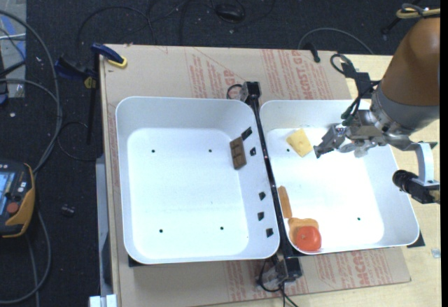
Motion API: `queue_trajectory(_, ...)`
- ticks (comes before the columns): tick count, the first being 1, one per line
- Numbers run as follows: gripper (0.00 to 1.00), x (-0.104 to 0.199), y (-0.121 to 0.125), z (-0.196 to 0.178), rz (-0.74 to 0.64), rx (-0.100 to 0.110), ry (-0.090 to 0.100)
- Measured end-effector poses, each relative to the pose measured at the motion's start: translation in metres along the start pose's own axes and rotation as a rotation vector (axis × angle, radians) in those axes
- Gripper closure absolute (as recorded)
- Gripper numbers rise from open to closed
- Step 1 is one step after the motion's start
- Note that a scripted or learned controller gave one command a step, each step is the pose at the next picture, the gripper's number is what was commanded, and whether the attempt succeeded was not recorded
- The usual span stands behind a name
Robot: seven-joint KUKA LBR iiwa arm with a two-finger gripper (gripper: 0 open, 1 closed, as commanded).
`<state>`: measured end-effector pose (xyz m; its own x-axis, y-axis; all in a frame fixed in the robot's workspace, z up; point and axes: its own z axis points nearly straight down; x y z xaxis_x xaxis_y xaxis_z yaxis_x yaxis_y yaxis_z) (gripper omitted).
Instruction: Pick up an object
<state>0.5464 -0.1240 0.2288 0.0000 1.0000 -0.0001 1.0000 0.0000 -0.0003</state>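
Dark floor with loose cables lies around the table (175,64), and in the right bin (392,225) the end effector (329,145), fingers a little apart and holding nothing, hangs at 3 o'clock of the yellow block (300,142), so it could bump the block away.

Bins (183,117): smooth white plastic, faintly glossy.
Bench top (210,71): matt brown cardboard, red print.
Floor (63,5): rough dark carpet.
Arm (416,68): glossy orange band, grey metal wrist.
Tomato (306,237): shiny red.
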Motion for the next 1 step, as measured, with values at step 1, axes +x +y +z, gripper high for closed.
queue_trajectory(1,0.00,-0.0313,0.0604,-0.0170,0.000,-0.001,-0.001)
